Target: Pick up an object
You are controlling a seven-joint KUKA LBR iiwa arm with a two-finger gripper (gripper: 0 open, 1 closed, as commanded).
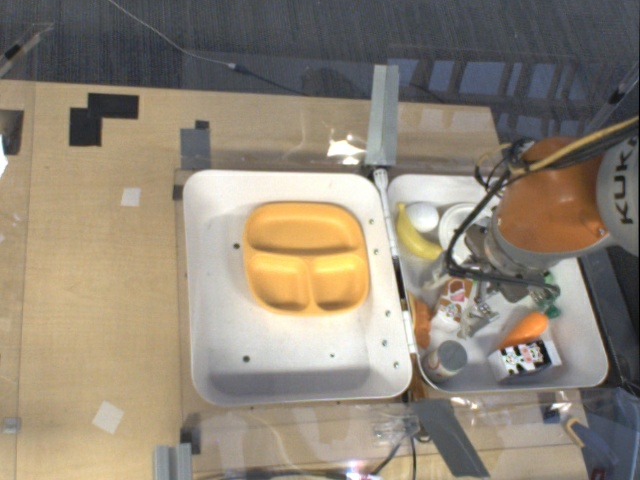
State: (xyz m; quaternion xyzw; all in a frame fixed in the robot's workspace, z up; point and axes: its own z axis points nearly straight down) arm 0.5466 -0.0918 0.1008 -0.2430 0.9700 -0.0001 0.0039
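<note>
Two shallow white bins are seen side by side on the bench, divided by a thin shared rim. The left bin (215, 298) is taken up in the middle by one yellow three-compartment tray (305, 256), nothing lying in its compartments, and bare white floor is left all around it, widest toward the near edge. The right bin (590, 363) is far tighter: the grey arm with its orange band (550, 208) is hung over the bin's upper middle, and the free floor is crowded. The gripper (478, 303) is lowered among the objects; whether it is clenched or released cannot be told, since the view is cluttered there. Counted in this bin: one banana (412, 236) against the left wall, a white rounded item (424, 215) just beside it, two orange carrot-like pieces, one (421, 322) by the left rim and one (527, 329) to the right, one small black-and-white box (526, 359) near the front edge, and one grey round cup (448, 355) at the front left.
</note>
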